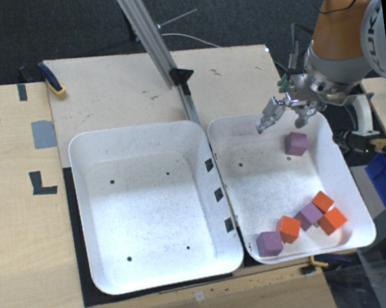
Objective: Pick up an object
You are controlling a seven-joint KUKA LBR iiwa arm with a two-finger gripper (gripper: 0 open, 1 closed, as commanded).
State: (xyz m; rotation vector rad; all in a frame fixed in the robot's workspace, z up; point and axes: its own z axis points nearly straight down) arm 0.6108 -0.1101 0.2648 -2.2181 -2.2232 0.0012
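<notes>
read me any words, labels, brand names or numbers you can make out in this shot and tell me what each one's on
"UK": large dark letters on the grey arm casing at the right edge, cut off by the frame, so the word is partial.
The black tags along the wall between the two bins carry no legible print.
The tape patches on the bench are blank.
The cubes in the right bin bear no markings.

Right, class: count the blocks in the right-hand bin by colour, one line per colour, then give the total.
Purple blocks: 3, at and
Orange blocks: 3, at and
Total: 6 blocks
</notes>
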